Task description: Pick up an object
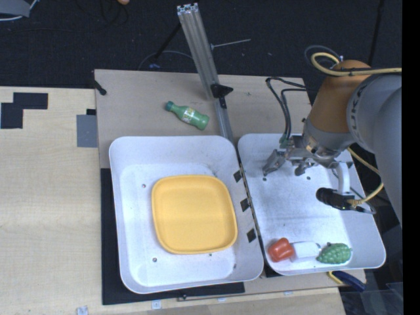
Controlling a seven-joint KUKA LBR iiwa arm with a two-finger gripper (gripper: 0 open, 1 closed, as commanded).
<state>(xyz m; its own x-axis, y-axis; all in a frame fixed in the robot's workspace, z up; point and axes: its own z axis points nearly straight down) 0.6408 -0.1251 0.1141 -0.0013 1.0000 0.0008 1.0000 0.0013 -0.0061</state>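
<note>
The square plastic plate (194, 214) was plain yellow. The small plastic bottle (188, 115) was green. Both shallow bins (125, 176) were white.

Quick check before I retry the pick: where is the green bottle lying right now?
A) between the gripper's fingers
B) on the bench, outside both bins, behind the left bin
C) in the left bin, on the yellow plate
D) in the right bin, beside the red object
B: the green bottle lies on its side on the bare bench, beyond the far rim of the left bin, apart from the gripper over the right bin.
</note>
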